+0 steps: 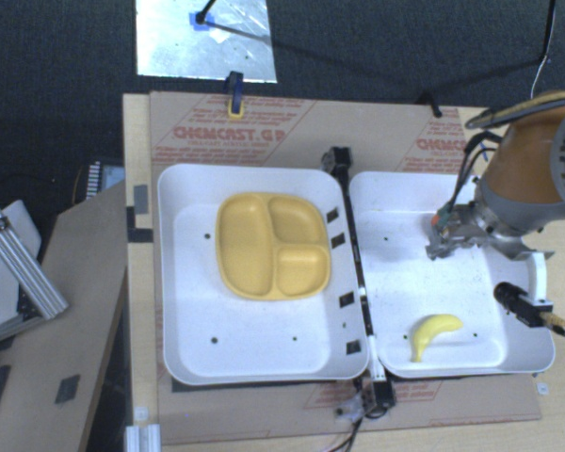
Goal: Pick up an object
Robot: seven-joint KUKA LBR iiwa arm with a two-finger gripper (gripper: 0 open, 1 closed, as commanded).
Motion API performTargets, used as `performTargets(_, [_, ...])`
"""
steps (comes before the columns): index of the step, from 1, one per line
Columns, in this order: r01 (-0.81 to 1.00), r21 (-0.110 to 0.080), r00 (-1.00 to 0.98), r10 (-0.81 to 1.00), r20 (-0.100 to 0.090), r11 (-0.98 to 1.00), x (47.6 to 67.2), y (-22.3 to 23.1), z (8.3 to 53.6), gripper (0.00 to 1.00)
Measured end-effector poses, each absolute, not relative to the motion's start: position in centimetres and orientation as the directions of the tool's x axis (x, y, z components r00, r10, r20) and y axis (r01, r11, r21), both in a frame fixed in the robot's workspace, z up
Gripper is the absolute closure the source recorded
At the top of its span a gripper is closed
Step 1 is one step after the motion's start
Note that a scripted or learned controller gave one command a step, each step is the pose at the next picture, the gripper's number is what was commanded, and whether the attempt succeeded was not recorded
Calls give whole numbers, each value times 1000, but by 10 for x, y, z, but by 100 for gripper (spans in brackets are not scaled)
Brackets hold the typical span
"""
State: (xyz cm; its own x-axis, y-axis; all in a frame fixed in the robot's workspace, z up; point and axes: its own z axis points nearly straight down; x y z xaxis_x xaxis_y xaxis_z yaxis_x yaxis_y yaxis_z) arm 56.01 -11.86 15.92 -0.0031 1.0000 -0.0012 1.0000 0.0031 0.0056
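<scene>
From my feed I see 2 white bins side by side on the bench. The left bin (184, 347) holds a yellow tray (271, 245) with 3 compartments, lying flat near its middle. The right bin (395, 205) holds a banana (433, 332) near its front edge. The arm (537, 163) reaches in from the right, and its gripper (440, 245) hangs over the right bin's middle, well apart from the banana. I cannot tell how the gripper is set; nothing shows in it.
</scene>
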Motion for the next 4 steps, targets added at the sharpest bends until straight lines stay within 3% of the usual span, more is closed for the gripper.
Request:
performTargets(2, [1000, 7, -6, 1000, -1, 6, 566, -102, 256, 100])
performTargets(4, [1000, 3, -9, 1000, 1, 9, 600, -17, 233, 100])
